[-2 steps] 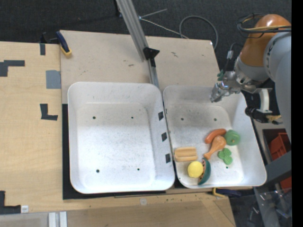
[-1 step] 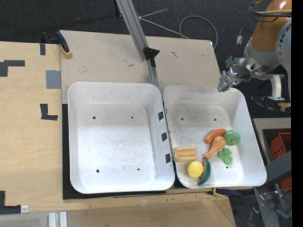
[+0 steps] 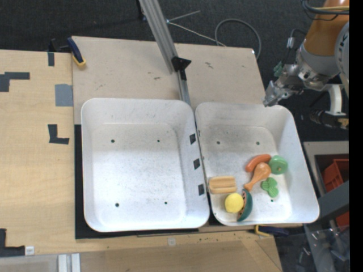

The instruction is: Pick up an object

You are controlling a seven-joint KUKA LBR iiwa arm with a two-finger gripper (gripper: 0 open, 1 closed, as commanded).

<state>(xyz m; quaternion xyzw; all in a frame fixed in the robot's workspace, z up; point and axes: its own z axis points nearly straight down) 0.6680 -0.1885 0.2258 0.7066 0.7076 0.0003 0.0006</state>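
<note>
We cannot tell the gripper's point(image 3: 271, 97) finger state. The clustered toys point(image 3: 258, 181) lie well below the fingers; we judge a descent may nudge neighbours and miss

Pale wooden bench point(image 3: 34, 169) with grey tape patches point(image 3: 63, 94) at 9 o'clock; dark carpet floor point(image 3: 79, 7) at 12; slanted metal pole point(image 3: 161, 30) crossing from 12

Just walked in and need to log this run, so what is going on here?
A grey robot arm is set to pick up a toy from the right bin. Its tool sits above that bin's far right corner, holding nothing. The toys cluster at the near side: a carrot, a green ball, a tan block and a lemon. None has been lifted yet.
</note>
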